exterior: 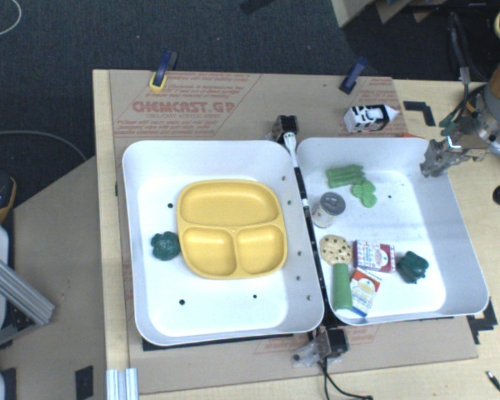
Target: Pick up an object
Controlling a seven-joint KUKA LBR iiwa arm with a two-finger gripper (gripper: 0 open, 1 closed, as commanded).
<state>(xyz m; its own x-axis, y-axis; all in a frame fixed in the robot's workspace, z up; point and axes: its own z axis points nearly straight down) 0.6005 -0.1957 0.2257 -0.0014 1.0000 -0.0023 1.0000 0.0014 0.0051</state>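
My gripper (436, 160) hangs over the far right rim of the right bin (450, 223), at the end of the arm coming in from the right. In that bin lie a green pea pod (345, 175), a green lumpy piece (365, 194), a small tin (327, 207), a cookie (336, 248), a red and white carton (372, 257), a green cucumber (342, 286), a small packet (364, 294) and a dark green pepper (412, 266). The gripper is well apart from all of them.
The left bin (150, 307) holds a yellow divided plate (232, 227) and a dark green broccoli piece (165, 245). A black and white toy (371, 117) lies on the bench behind the right bin. Clamps (160, 72) hold the cardboard sheet at the back.
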